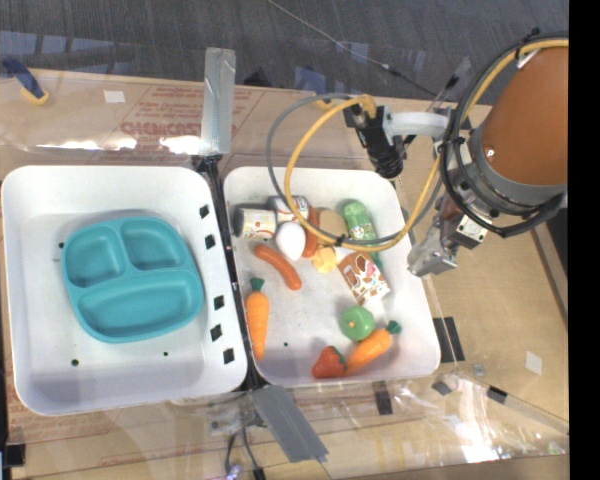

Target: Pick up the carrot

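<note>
Two orange carrots with green tops lie in the right bin [420, 313]. One carrot [257, 320] rests lengthwise against the bin's left wall. The other carrot [371, 346] lies tilted near the front right corner, between a red strawberry [328, 363] and a green apple [357, 322]. My gripper [435, 256] hangs at the bin's right rim, raised above the bench, to the upper right of the second carrot and apart from it. Nothing shows in its grasp.
The right bin also holds a red sausage [278, 266], a white egg [291, 239], a green bottle [357, 220], a small printed carton [364, 276] and other toy food. A teal divided plate [132, 276] sits in the left bin [20, 268]. Yellow and grey cables [305, 148] loop over the right bin's back.
</note>
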Robot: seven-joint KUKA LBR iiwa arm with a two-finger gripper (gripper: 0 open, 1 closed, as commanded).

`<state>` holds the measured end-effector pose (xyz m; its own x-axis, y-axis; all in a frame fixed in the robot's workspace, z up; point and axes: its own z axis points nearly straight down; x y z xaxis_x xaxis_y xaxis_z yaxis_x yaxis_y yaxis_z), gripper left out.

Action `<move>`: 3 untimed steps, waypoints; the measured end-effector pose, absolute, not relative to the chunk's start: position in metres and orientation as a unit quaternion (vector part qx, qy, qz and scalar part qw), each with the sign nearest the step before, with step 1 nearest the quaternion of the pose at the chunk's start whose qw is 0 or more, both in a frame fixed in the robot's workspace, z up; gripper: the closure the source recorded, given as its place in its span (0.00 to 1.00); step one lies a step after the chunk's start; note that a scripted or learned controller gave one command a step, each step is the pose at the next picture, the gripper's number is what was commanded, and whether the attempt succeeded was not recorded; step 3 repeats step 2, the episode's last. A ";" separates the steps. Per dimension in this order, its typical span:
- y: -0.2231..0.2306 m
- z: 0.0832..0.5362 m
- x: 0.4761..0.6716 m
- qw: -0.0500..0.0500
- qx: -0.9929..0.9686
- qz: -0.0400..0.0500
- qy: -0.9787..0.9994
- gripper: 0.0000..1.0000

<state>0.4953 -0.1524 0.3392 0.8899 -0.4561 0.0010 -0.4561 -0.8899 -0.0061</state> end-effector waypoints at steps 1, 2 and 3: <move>-0.196 0.276 0.507 0.004 -0.993 -0.001 0.119 1.00; -0.208 0.276 0.558 0.004 -0.995 -0.001 0.098 1.00; -0.208 0.276 0.558 0.004 -0.995 -0.001 0.098 1.00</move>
